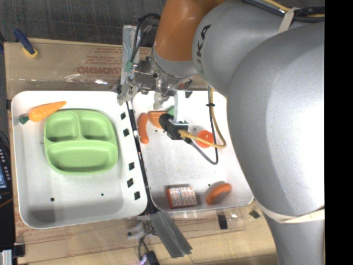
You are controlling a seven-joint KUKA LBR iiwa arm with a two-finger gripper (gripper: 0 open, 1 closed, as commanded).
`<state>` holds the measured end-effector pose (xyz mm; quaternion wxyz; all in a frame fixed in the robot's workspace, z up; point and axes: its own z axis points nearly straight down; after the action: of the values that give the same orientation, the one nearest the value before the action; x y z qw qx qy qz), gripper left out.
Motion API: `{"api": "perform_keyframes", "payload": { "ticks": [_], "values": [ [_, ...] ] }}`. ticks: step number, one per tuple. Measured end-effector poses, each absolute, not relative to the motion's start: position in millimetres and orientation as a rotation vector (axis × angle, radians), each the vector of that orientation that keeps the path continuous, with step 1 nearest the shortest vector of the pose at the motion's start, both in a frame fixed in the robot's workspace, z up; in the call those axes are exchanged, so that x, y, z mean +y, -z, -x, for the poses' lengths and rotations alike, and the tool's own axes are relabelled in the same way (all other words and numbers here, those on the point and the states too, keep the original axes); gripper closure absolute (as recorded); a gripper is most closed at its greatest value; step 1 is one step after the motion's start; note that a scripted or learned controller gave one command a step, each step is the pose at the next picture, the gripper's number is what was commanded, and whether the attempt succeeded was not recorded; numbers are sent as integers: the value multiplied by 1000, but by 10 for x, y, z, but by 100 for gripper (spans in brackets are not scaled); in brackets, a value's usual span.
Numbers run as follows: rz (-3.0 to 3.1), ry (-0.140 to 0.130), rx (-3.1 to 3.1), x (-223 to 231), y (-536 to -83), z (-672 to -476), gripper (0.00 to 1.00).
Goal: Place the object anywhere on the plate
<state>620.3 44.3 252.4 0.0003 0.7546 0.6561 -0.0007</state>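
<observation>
- Green three-compartment plastic plate point(80, 141) sits frame left, awaiting an object.
- Gripper point(163, 110) hangs above an orange carrot-shaped toy point(143, 128), frame centre; claw state cannot be determined.

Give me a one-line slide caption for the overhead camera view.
KUKA arm reaches into the right bin among orange toy foods, while the green divided plate waits in the left bin.

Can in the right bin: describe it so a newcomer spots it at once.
Start at the right bin, the one under the arm, and go to its near edge. The can lies on its side there, just left of an orange oval piece. It is the bin's one cylinder, with a red and white patterned label; its neighbours are smooth orange food shapes.
</observation>
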Motion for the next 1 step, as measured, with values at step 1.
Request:
{"api": "perform_keyframes", "payload": {
  "ticks": [1],
  "values": [
    [-2231, 3, 2209, -567, -2682, -6338, 0]
  ]
}}
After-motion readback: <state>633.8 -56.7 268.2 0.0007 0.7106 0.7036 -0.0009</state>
